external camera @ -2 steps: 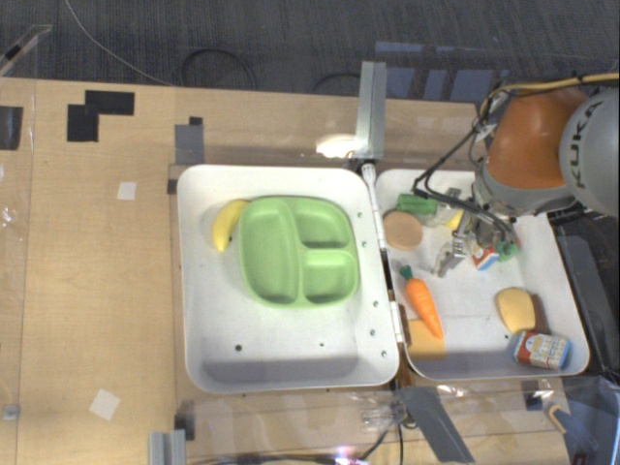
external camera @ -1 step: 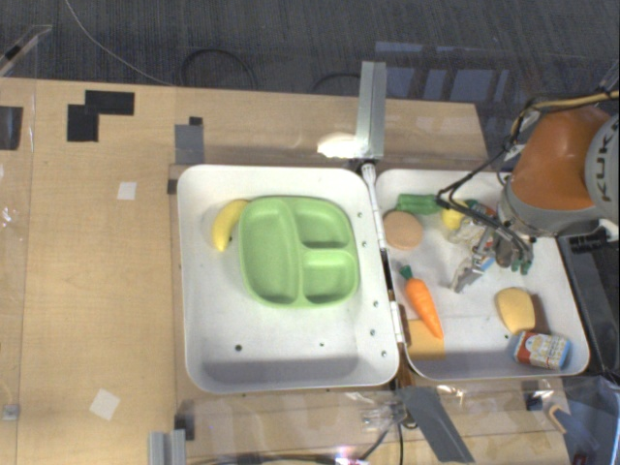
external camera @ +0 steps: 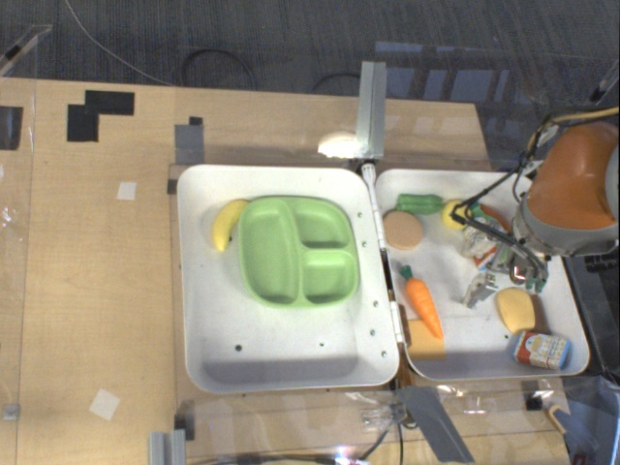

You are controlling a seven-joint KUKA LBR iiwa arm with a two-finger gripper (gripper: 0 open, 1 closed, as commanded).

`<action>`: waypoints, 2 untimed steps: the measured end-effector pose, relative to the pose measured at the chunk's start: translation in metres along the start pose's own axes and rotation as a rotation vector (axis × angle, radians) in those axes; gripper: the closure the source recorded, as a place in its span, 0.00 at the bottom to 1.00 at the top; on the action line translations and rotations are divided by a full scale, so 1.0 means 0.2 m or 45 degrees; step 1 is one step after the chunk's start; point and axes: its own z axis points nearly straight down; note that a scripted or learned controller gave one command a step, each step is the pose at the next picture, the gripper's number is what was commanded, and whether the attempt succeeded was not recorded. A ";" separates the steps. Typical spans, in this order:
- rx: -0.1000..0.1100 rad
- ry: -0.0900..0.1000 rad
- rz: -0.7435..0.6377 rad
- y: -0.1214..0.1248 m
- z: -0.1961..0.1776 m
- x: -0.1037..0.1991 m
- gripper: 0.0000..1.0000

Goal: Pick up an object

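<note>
Objects for picking lie in the right-hand shallow white bin (external camera: 562, 356), spread around the two-finger gripper (external camera: 481, 289). From my remote station I see the gripper low over the bin floor, on the grey arm with its orange band (external camera: 572, 187) reaching in from the right. I cannot tell whether the gripper is open, closed, or gripping anything; its metal parts blur together.

Positions relative to the gripper:
- The pale yellow rounded block (external camera: 516, 310) lies just beside it, to the right and slightly nearer the camera.
- The small red and white printed can (external camera: 541, 350) lies beyond that block, near the bin's front right corner.
- The orange plastic carrot with a green top (external camera: 422, 303) lies to the left, apart from the gripper.
- The flat tan square piece (external camera: 424, 340) touches the carrot's lower end.
- The round tan disc (external camera: 403, 230) lies up and to the left.
- The dark green elongated piece (external camera: 418, 202) lies beyond the disc, by the far wall.

The left-hand white bin (external camera: 281, 371) holds a light green divided plastic tray (external camera: 295, 250) and a yellow banana (external camera: 227, 223) at the tray's left edge, well apart from the gripper.
</note>
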 end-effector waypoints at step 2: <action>0.003 0.026 0.038 0.44 0.01 -0.32 0.00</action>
